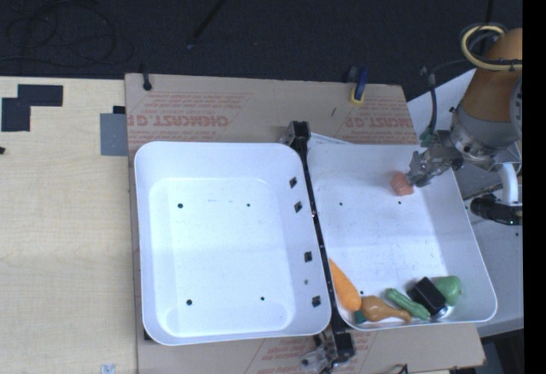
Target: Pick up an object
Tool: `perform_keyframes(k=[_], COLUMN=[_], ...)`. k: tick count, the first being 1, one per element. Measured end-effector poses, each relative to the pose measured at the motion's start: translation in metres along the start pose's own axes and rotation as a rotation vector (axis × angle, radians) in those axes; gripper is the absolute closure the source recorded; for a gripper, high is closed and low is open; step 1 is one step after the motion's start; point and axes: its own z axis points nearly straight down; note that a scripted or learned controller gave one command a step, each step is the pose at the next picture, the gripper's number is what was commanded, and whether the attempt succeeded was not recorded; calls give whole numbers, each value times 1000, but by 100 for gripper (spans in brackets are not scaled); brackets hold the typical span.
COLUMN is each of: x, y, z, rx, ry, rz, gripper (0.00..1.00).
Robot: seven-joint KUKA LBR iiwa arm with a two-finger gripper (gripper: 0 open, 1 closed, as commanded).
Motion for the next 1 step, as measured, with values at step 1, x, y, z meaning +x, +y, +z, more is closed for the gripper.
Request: perform_keyframes(k=[1], x=[-1], y=[0], z=[-10], rx=[-1], ry=[-1], rz=[2], gripper=[100])
